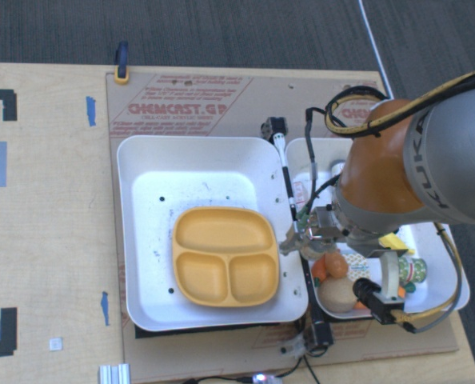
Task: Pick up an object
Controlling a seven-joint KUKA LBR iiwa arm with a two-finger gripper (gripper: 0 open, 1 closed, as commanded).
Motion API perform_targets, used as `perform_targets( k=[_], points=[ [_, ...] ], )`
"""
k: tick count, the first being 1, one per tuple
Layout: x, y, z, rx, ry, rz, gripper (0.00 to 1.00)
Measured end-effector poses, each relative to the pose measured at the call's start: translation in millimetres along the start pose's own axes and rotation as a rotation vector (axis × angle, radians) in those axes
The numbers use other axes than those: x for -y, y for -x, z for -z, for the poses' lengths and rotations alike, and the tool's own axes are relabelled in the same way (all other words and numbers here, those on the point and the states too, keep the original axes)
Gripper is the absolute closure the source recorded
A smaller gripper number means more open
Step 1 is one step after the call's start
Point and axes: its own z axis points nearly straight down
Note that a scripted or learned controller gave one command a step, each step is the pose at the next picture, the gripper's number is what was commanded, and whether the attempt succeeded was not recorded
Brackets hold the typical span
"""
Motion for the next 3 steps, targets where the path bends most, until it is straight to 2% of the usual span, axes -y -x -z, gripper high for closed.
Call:
perform_targets(
  k=[1,2,3],
  points=[
    [-8,-57,-56,0.013,0.031,-0.011,1.00],
    [0,-106,-39,0.000,0.002,0.002,1.00],
    [-1,-64,0,0.000,0.003,0.001,1.00]
  ],
)
